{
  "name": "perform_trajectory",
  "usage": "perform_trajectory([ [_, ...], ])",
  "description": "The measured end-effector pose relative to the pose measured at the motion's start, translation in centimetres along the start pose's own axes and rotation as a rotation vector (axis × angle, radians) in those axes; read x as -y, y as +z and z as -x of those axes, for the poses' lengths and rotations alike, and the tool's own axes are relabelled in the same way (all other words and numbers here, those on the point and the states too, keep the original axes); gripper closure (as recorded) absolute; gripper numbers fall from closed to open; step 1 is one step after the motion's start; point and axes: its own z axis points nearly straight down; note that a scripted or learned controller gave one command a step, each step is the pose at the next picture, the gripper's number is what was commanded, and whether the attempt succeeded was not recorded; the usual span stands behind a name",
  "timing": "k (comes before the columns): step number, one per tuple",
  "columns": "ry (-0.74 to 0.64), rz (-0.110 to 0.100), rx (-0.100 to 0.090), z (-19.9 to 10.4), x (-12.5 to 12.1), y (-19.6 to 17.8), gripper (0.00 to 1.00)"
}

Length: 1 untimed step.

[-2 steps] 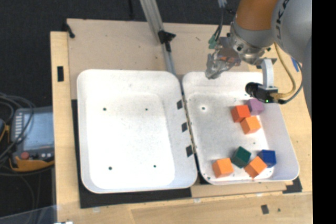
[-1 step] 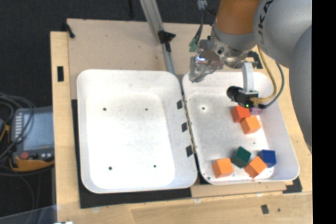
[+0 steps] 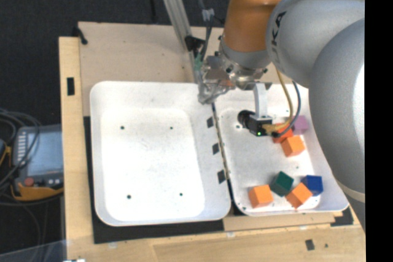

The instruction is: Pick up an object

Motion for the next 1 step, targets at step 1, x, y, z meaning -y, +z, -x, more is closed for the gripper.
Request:
perform_trajectory([
  [1,-0.002,0.001,-0.002,-4.71,1.58,-0.22,1.00],
])
